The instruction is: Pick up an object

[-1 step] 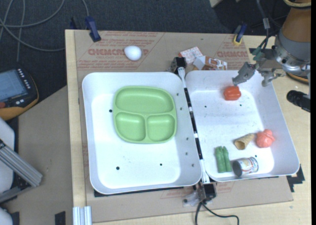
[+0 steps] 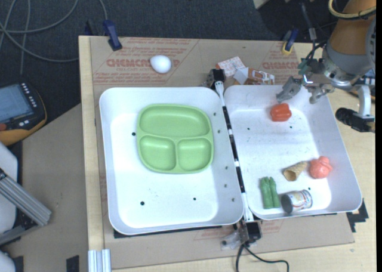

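Desk (image 2: 179, 53): cardboard-covered top carrying 2 shallow white bins side by side. Left bin (image 2: 119, 193): holds 1 pale green tray (image 2: 175, 138) with 3 compartments, lying flat near the bin's upper middle. Right bin (image 2: 334, 163): holds 4 loose items. Item 1, red tomato-like piece (image 2: 280, 112), in the upper part of the bin, apart from the others. Item 2, ice-cream cone toy (image 2: 311, 169) with tan cone and orange-pink scoop, lying on its side toward the lower right. Item 3, green vegetable piece (image 2: 268, 192), lying lengthwise near the bin's lower edge. Item 4, small can (image 2: 296, 200), on its side, just beside the green piece to its right. Gripper (image 2: 303, 90): 2 fingers spread apart, nothing between them, positioned over the upper right rim of the right bin, above and to the right of the red piece and not touching it. Arm (image 2: 351, 32): grey with an orange band, entering from the right. Outside the bins: 1 white egg-shaped object (image 2: 160, 63) on the cardboard above the left bin; small crumpled wrappers (image 2: 242, 71) near the top of the seam between the bins; 2 blue clamps (image 2: 111, 34) at the desk's far edge.
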Tool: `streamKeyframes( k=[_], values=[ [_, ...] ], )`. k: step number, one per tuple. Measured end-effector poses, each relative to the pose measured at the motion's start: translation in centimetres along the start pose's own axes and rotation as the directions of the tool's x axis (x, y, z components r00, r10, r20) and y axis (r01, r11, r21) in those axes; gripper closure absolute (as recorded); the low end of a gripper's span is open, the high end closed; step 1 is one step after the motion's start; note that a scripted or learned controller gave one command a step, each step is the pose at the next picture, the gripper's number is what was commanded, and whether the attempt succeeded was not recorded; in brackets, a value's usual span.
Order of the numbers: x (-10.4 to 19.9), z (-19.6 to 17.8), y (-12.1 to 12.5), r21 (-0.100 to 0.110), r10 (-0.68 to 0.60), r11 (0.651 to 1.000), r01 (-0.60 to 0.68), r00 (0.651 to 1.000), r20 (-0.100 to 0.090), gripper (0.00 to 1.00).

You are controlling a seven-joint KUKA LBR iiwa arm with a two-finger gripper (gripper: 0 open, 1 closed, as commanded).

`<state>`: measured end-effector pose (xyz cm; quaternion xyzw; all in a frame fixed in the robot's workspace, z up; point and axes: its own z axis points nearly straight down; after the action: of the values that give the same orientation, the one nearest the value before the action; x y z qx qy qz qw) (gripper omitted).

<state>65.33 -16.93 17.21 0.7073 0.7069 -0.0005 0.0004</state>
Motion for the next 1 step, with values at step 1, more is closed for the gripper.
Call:
streamKeyframes(
  k=[1],
  values=[
    [0.12,8.88,1.24,0.003,-0.001,1.000,0.001,1.000,-0.002,0.00]
  ],
)
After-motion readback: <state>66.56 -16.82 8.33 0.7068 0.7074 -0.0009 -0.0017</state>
